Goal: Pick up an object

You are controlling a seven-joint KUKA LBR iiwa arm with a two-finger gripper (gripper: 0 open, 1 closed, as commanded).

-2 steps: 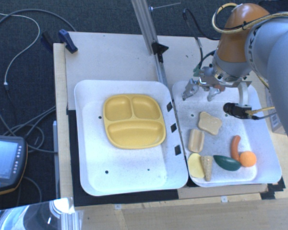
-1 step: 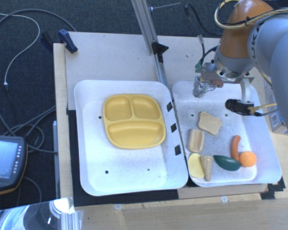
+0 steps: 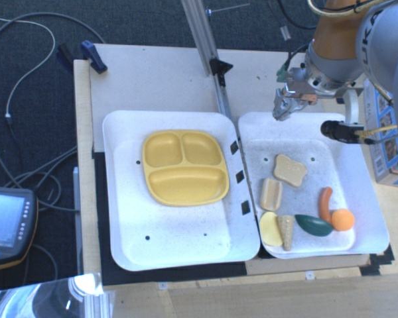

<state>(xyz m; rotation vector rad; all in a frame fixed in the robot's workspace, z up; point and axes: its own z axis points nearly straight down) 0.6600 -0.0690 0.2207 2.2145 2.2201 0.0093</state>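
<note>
Reaching in from the right, the arm (image 3: pixel 358 25) poses its gripper (image 3: pixel 283 111), finger state unclear, above the right bin's (image 3: pixel 358 177) far rim.

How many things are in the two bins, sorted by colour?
Yellow: 2, tray, wedge
Tan: 3, toast, block, cone
Orange: 2, ball, sausage
Green: 1, leaf
Total: 8

Bright, even light (soft shadows), mostly sharp.
</note>
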